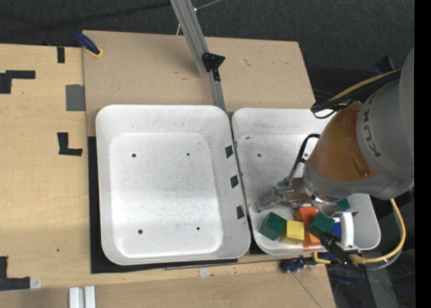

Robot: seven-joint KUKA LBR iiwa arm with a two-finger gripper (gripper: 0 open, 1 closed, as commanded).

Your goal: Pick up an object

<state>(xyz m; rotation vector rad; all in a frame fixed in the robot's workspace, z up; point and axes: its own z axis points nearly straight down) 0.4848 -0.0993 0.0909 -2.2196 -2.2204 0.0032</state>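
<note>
1. Camera view: two white bins sit side by side on the worktop [168,64], the left bin [161,185] at centre frame and the right bin [269,131] just beside it.
2. In the right bin's lower corner, a cluster: one green block [273,225], one yellow block [294,231], one orange block [306,214], plus a blue-and-white piece [347,228].
3. The gripper [286,192] hangs just above that cluster; whether its fingers are wide or narrow, I cannot tell.

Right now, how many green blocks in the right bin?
2 visible. One green block sits at the near left of the pile beside the yellow block; another lies under the arm, which may hide more.
</note>
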